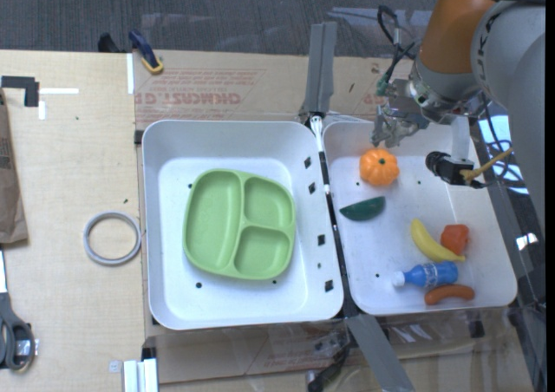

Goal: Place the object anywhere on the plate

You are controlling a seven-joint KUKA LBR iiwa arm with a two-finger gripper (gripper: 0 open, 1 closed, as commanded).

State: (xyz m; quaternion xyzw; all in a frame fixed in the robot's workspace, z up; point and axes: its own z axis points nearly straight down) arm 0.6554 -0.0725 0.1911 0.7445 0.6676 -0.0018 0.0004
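**Lining up on the pumpkin**

The gripper hangs just above the orange pumpkin at the back of the right bin. Whether the jaws are open or closed cannot be told from this slant, and nothing shows held between them. The green plate lies in the left bin, well apart.

To do this step well, I judge the arm should centre over the pumpkin's crown before descending, since a round body rolls off a skewed pinch. The dark green leaf-shaped piece lies just beside it, so the approach should stay clear of that side. The banana and bottle sit farther forward.
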